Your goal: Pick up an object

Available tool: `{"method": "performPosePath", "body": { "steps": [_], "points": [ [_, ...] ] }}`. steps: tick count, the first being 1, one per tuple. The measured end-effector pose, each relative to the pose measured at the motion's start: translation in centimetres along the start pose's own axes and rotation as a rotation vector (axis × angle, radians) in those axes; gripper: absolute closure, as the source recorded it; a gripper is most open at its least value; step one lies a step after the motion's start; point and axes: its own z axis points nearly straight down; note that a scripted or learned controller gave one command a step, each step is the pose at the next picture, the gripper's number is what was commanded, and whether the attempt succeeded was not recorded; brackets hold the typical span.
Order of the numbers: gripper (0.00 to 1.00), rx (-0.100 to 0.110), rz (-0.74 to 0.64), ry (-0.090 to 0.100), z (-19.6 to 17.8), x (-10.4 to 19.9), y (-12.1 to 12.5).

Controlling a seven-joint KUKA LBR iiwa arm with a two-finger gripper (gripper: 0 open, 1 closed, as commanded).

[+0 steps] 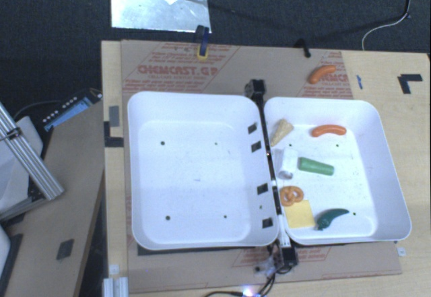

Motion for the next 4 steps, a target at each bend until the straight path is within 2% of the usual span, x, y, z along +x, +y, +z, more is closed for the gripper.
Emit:
{"method": "performPosePath", "body": {
  "steps": [2,3,4],
  "points": [
    [1.00,0.007,-0.006,0.000,5.4,1.3,12.4],
    [1.00,0.004,0.003,-0.003,5.6,-4.2,11.4],
    [1.00,0.005,-0.004,0.000,6.8,-1.2,6.3]
  ]
}}
